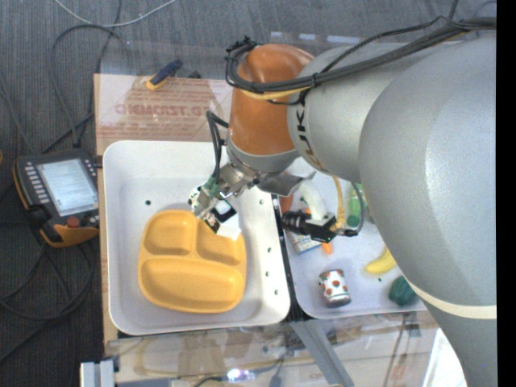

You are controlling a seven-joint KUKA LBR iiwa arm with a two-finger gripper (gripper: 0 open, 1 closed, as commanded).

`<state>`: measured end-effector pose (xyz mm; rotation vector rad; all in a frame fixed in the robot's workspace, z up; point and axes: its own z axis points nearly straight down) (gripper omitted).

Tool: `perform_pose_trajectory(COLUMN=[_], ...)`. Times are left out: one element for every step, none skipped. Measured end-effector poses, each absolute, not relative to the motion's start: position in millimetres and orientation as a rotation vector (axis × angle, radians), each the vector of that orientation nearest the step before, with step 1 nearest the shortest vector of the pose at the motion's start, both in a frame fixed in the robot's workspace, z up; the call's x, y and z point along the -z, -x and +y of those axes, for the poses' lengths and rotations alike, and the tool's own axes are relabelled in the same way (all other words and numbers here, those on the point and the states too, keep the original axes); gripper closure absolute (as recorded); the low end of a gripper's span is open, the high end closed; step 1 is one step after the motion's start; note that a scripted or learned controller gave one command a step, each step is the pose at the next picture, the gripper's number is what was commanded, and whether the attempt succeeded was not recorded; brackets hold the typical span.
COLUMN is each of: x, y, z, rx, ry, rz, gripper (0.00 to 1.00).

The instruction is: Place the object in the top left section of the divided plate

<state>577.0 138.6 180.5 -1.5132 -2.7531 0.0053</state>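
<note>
A yellow divided plate point(192, 285) lies in the left white bin point(129, 184), with two small sections at its far side and one long section at the near side. My gripper point(213, 205) hangs over the plate's far rim, about where the ridge between the two small sections meets it. A small white piece point(231, 231) shows just below the gripper, over the top right section; whether it is held or lying on the plate is unclear. The top left section point(168, 234) shows bare yellow.
The right bin point(310, 301) holds a red-and-white can point(333, 287), a yellow piece point(379, 263), a green object point(401, 290), a small orange piece point(326, 248) and a white item point(311, 205). My bulky arm covers much of it. A teach pendant point(56, 188) lies at the left.
</note>
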Motion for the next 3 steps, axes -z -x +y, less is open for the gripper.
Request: perform_pose_trajectory(x=[-203.5, -203.6, -187.4], y=[-533.7, -533.7, -566.5], z=[200.9, 201.0, 211.1], rx=[-0.003, -0.002, -0.005], ry=[1.531, 1.531, 1.386], rz=[-2.740, -2.740, -2.821], gripper=[1.00, 0.00, 0.00])
